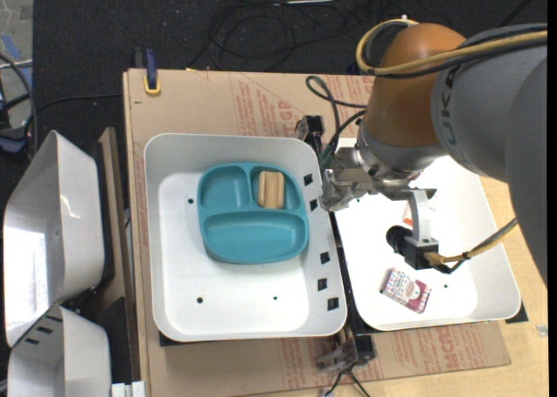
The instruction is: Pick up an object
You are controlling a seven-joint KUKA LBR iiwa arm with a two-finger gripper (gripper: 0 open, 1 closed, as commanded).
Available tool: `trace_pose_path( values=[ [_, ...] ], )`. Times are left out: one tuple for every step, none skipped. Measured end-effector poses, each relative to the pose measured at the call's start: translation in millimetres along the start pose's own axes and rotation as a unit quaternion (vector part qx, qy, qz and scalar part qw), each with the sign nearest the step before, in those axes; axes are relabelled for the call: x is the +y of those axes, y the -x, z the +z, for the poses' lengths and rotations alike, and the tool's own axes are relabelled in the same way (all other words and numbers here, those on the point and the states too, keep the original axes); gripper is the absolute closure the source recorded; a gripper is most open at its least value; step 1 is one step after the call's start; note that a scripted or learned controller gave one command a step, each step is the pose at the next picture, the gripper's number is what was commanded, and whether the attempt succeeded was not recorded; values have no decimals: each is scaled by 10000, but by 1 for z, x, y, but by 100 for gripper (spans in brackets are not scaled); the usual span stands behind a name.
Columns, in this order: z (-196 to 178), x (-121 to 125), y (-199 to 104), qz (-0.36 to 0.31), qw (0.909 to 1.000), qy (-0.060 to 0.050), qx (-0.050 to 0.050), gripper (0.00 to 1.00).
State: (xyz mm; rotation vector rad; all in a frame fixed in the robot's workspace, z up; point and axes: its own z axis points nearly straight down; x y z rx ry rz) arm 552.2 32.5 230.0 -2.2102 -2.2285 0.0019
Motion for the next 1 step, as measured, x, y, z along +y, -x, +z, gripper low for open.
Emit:
trace_pose_path(
  values=[
    [-4, -11, -58, -7, 10000, 10, 3, 100]
  ],
)
